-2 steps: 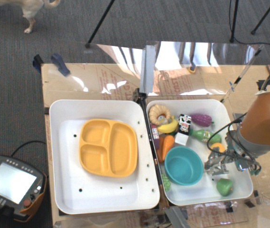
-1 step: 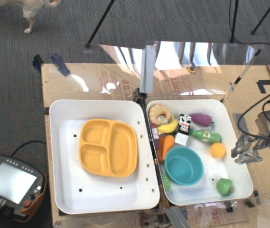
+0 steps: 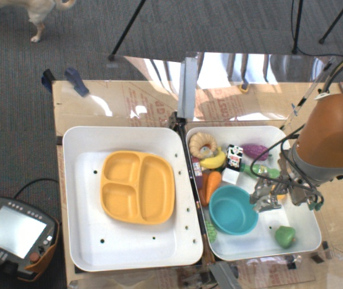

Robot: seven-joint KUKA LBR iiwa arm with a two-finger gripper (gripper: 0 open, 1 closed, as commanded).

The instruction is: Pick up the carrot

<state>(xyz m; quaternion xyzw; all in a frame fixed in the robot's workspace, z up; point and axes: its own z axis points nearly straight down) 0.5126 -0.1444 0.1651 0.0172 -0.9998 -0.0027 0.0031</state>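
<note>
Carrot (image 3: 213, 185) wedged in the right bin (image 3: 308, 221) — gripper (image 3: 268, 200) off to its right

We see the carrot pinned between the banana (image 3: 214, 160) and the teal bowl (image 3: 234, 209); we cannot tell how the gripper stands. We judge a clean pick needs a steep descent over the orange body — clear of the bowl's rim, closing across its narrow width.

orange tapered carrot (image 3: 213, 185); teal round plastic bowl (image 3: 232, 209); yellow three-compartment plastic tray (image 3: 138, 186); yellow curved banana (image 3: 214, 161); green pear-shaped fruit (image 3: 284, 236); purple oval toy (image 3: 255, 150); black-and-white patterned small box (image 3: 235, 156).
</note>
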